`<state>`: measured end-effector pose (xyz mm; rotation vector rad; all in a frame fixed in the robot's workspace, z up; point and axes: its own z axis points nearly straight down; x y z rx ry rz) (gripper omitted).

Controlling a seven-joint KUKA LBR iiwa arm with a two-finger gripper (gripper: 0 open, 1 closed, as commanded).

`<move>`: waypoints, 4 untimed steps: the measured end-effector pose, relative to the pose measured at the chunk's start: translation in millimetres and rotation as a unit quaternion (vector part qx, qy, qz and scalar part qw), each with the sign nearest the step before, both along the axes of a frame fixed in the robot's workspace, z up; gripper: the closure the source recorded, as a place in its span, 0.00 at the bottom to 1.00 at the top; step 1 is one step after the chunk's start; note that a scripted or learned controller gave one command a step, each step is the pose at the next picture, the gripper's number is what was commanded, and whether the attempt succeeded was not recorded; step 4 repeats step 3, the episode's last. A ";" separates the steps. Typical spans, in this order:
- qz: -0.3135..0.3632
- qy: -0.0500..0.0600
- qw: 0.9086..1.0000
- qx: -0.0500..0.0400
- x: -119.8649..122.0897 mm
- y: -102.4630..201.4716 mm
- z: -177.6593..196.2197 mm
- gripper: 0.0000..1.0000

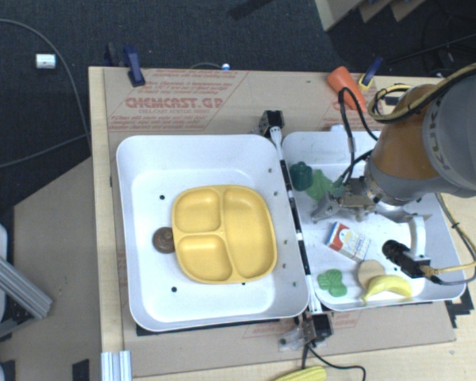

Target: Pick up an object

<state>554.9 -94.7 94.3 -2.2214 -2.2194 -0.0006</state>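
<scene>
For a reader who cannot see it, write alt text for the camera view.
A grey and orange robot arm reaches into the right bin, its tool low beside a green toy. The left bin holds a yellow divided plate.

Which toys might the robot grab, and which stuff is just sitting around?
Might get picked, all in the right bin with the gripper:
- banana
- small carton
- green leafy piece
- dark green toy

Just lying about:
- yellow divided plate in the left bin
- brown round piece beside it
- blue clamp
</scene>
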 end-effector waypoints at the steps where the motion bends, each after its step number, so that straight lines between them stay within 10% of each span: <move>1: 0.000 0.001 1.000 0.000 -31.1 -4.6 -10.2 0.00; 2: 0.000 0.000 1.000 0.000 -30.5 -4.3 -0.2 1.00; 3: 0.001 -0.001 1.000 0.000 -49.6 86.4 110.1 1.00; 4: 0.001 -0.001 1.000 0.000 -49.6 86.4 110.1 1.00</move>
